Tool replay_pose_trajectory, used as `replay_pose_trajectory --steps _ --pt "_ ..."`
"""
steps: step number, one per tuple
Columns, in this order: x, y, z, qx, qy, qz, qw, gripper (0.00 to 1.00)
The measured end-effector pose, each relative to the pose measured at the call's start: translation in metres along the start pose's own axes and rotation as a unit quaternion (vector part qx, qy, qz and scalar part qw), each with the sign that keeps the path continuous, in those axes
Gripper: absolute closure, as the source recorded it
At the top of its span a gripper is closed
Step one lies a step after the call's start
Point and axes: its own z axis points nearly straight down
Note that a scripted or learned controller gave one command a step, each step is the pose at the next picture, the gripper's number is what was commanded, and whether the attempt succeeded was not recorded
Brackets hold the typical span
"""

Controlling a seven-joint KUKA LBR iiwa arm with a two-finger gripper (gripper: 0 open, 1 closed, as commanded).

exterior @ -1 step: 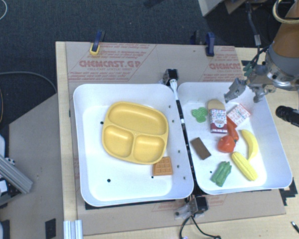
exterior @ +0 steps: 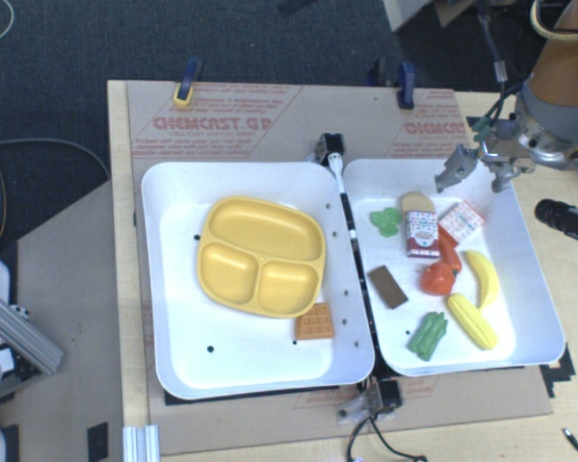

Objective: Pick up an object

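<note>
Dark carpet surrounds the tabletop (exterior: 270, 114), which carries two white bins side by side. We see the gripper (exterior: 477, 171) hovering at one o'clock over the right bin (exterior: 539, 316), its fingers (exterior: 453, 175) spread and holding nothing. Just below sit a red can (exterior: 422, 234), white packet (exterior: 460, 221), banana (exterior: 482, 277) and corn (exterior: 472, 321). The left bin (exterior: 169, 258) has a yellow divided plate (exterior: 260, 256), with a waffle (exterior: 314, 324) at its five o'clock.

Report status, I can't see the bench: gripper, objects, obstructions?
Gripper open, above right bin, holding nothing. Red can nearest, untouched. Toys crowded around it.
</note>
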Motion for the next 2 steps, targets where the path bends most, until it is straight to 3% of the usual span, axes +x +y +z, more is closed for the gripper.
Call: replay_pose_trajectory --steps 2 --pt "-0.007 -0.004 0.106 0.004 0.001 0.000 1.0000 0.00"
